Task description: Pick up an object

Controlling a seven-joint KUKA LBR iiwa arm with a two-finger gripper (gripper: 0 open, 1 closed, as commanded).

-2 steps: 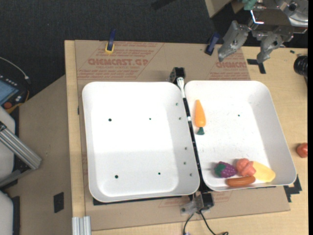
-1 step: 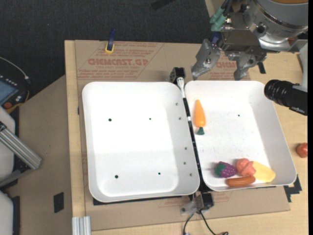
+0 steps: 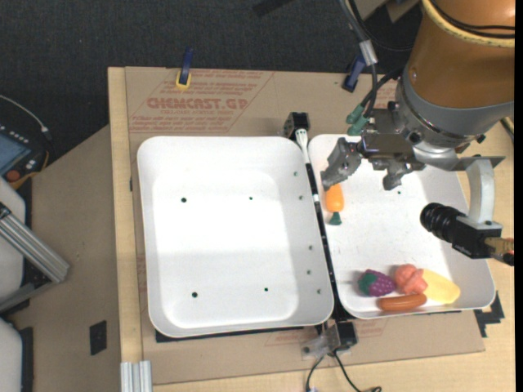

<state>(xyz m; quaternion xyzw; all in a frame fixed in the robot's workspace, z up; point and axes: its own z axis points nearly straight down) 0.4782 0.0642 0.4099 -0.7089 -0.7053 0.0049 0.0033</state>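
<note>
My gripper [image 3: 368, 171] hangs over the far left part of the right bin [image 3: 409, 227], its two grey fingers spread apart with nothing between them. A small orange carrot toy [image 3: 333, 199] with a green top lies on the bin floor just below the left finger [image 3: 337, 167], close to the bin's left wall. At the near edge of the same bin lie purple grapes [image 3: 376, 282], a pink piece [image 3: 411, 278], a yellow piece [image 3: 442, 288] and a red sausage [image 3: 402, 302], well apart from the gripper.
The left bin [image 3: 221, 235] sits beside the right one, sharing a black divider strip [image 3: 317, 219]. A black cylinder on a bracket [image 3: 452, 224] juts over the right bin's right side. Both bins rest on a cardboard sheet [image 3: 204, 96].
</note>
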